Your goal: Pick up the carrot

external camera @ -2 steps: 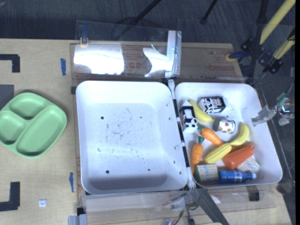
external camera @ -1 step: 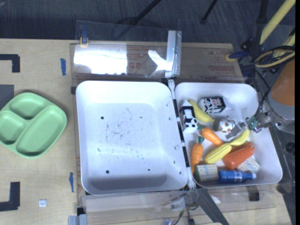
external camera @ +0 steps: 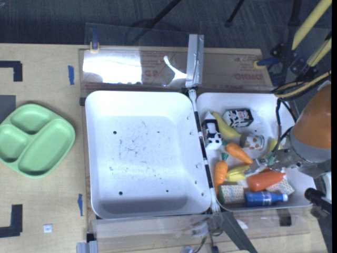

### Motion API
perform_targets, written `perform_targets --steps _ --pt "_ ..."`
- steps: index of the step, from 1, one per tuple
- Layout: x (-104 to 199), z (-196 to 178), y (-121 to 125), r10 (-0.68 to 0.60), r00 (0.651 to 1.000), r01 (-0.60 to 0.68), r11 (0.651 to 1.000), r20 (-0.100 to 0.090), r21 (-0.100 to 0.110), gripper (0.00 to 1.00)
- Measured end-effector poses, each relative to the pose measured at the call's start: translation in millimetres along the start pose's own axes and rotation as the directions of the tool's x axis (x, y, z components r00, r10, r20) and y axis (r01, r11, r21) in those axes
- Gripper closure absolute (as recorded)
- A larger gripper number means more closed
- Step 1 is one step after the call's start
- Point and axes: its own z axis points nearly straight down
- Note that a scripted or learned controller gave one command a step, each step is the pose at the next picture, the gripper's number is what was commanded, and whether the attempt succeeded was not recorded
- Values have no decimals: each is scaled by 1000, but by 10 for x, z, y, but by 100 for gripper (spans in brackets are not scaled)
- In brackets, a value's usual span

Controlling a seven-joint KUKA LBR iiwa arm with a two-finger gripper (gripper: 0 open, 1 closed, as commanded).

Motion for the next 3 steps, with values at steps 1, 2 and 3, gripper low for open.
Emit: perform_targets --steps 1,2,3 --pt "300 -289 558 -123 992 123 992 2 -2 0" --pt "1016 -600 241 -44 999 44 999 -1 3 0" --pt "404 364 584 -68 998 68 998 2 -3 0"
